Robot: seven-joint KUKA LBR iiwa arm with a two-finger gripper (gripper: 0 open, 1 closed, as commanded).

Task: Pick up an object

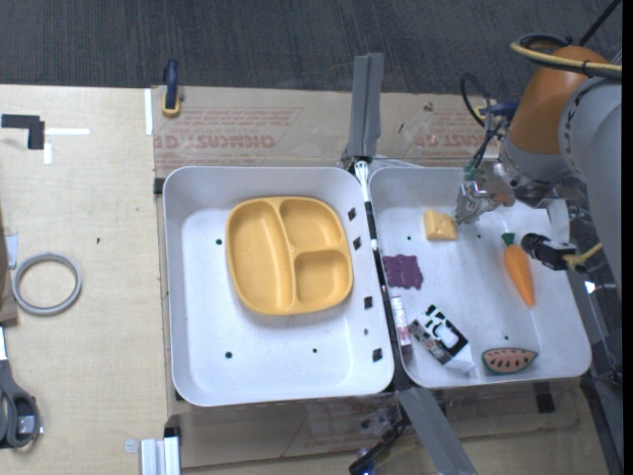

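While the grey arm reaches in from the right, its gripper [473, 198] hangs low over the back of the right bin [564, 364], just right of a yellow cheese wedge [440, 226]; whether it touches the wedge or grips anything, I cannot tell. Around it in that bin lie a carrot [519, 273], a purple cluster [403, 271], a black-and-white packet [441, 335] and a watermelon slice [509, 360], all apart from the tool. A yellow divided plate [290, 255] sits in the left bin [198, 364].
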